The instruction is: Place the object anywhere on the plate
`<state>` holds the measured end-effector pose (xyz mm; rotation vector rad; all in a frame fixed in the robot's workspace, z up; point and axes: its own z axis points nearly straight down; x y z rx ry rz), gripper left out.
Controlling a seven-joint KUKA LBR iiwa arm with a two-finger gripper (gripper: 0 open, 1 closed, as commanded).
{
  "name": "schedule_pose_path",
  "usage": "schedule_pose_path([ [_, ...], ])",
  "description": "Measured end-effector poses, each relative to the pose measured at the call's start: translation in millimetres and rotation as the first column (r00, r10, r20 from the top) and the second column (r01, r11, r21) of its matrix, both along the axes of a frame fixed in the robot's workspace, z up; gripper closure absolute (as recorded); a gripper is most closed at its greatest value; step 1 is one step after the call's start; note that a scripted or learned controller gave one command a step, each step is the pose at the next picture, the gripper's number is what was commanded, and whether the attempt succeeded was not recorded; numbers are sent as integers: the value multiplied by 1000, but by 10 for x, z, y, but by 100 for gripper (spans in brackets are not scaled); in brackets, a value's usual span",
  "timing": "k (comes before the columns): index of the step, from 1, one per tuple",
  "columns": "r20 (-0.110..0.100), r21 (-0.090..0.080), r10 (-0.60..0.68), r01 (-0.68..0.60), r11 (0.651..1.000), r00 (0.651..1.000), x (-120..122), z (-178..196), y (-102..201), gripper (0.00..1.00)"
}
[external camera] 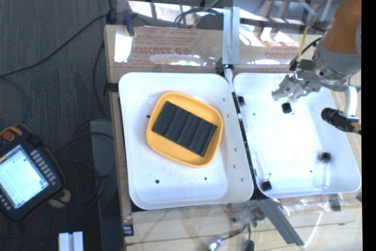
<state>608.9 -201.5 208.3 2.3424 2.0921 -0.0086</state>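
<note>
A yellow plate (157, 141) with rounded corners lies in the left bin (138, 173), turned a little askew. A dark grey ridged block (184, 126) rests flat on the plate and covers most of its middle. My gripper (286, 94) hangs over the back part of the right bin (294, 167), far to the right of the plate and the block. Nothing shows in its grasp. The grey wrist with its orange band (345, 17) rises behind it at the right edge.
A small dark item (324, 156) lies on the right bin's floor near its front right. A black cylinder (338, 118) juts from the arm over the bin's right side. A ridge (242, 132) separates the two bins. A teach pendant (20, 173) lies on the floor to the left.
</note>
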Motion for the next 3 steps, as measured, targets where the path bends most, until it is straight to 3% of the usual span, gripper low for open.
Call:
schedule_pose_path([
  [1, 2, 4, 235, -235, 972, 972, 210, 155, 863, 100],
  [2, 0, 6, 249, -249, 968, 968, 36, -262, 1628, 100],
  [3, 1, 6, 249, -249, 969, 969, 39, -257, 1626, 0],
])
